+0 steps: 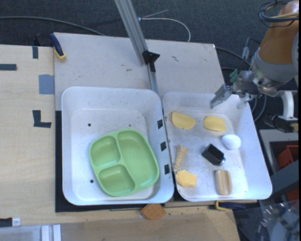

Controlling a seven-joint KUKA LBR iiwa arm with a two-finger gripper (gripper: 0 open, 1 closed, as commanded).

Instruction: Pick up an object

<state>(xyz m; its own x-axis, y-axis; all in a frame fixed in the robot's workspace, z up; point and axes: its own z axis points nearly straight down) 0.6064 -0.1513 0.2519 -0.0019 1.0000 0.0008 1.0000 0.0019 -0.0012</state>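
The right bin (256, 149) holds several small items: two yellow pieces (183, 120) (214, 123), a white egg (231, 141), a black block (213, 154), a tan stick (180, 156), a yellow chunk (186, 178) and a tan roll (222, 182). My gripper (229, 100) hangs over the bin's far right corner, just above and behind the right-hand yellow piece. It is open, with nothing between its fingers (217, 99).
A green divided plate (123, 162) lies in the left bin (75, 134). A brown cookie (151, 211) sits on the bench in front of the bins. A slanted metal pole (135, 29) rises behind them. Cables run near the arm at the right.
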